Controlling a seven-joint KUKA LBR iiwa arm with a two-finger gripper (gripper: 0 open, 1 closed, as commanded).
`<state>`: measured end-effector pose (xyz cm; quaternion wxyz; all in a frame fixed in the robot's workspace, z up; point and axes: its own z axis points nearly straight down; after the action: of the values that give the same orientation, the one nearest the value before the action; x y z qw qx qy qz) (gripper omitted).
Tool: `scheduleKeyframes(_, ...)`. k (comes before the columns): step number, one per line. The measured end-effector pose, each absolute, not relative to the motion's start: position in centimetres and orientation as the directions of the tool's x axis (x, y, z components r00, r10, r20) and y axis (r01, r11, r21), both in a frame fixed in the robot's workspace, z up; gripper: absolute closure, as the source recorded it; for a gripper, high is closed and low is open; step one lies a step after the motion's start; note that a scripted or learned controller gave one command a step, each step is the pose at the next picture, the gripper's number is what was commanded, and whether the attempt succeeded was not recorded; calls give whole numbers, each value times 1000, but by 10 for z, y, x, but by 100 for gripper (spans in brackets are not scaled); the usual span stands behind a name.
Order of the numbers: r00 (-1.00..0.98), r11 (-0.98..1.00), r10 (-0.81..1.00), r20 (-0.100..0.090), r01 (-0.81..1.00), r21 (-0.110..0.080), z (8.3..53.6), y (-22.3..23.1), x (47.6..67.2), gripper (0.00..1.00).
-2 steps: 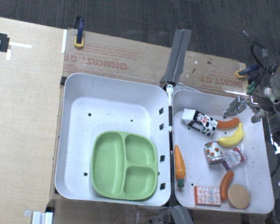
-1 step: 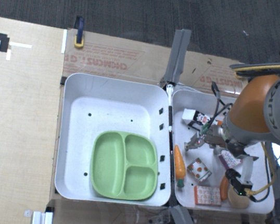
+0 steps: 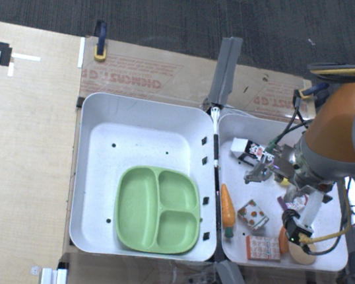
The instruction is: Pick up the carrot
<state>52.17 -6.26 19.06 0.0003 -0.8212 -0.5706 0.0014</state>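
Bringing the gripper point(image 3: 257, 173) over the carrot point(image 3: 225, 206) is your step in hand, and I judge that the task is only at its beginning. The carrot lies in the right bin point(image 3: 241, 185), close along its left wall. Its length runs from far to near and its green end is at the near side. The gripper hangs above the middle of this bin, farther and more to the right than the carrot, and apart from it. Whether it is spread or closed, I cannot tell from this view; nothing shows in its grip.

You should move it to the left and nearer, then turn it so that it closes across the narrow width of the carrot. Aim at the thick orange part, not at the green end.

Take care with the wall: on the left side there is very little room, so one side of the gripper may strike the rim. On the right a small spotted box point(image 3: 253, 215) stands near the carrot and could be pushed. Go down slowly. The green plate point(image 3: 156, 211) in the left bin point(image 3: 108, 160) is not your concern.
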Motion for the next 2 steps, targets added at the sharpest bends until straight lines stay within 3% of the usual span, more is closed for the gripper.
scheduleKeyframes(1, 487, -487, 873, 4, 873, 11, 96, -97, 499, 0)
scheduleKeyframes(2, 491, -491, 871, 12, 871, 28, 109, -97, 505, 100)
